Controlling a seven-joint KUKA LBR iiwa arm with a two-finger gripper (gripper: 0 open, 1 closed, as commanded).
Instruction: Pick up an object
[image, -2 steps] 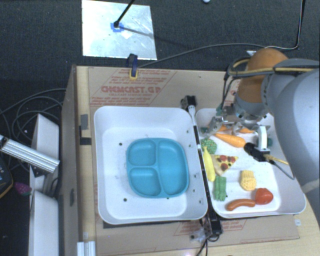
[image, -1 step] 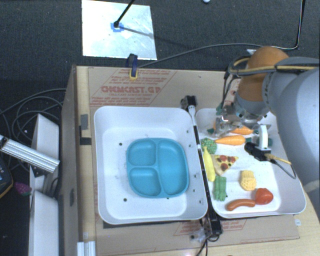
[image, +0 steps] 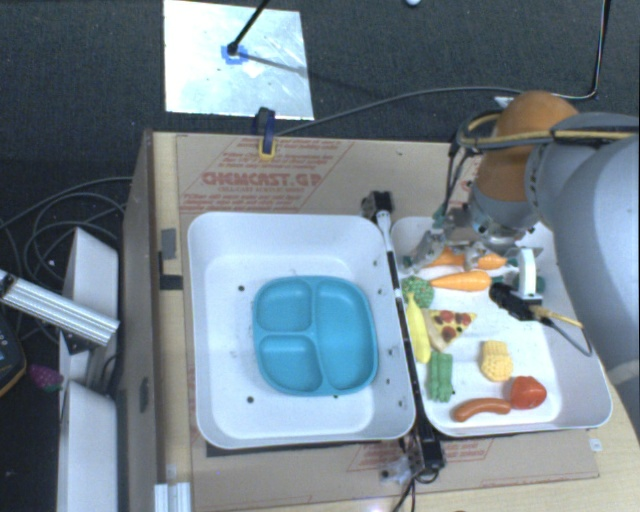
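camera view: you are looking down on two white bins; the left bin holds a blue divided plate, the right bin holds the toy food.
gripper: it sits low at the upper end of the right bin, right of centre in the frame, just above the carrot; you cannot tell from here how wide it stands or whether it has anything in it.
carrot: the nearest candidate, lying crosswise just under the gripper, with a second orange piece close above it.
other pieces: broccoli, pizza slice, banana, corn, green pod, tomato and sausage run down toward the lower right.
handling: you should expect light, hard, smooth plastic that slips rather than breaks.
where to grip: take the carrot across its thick middle, fingers square to its length; the tapered tip would likely squirt out.
risk: crowded neighbours may get nudged.
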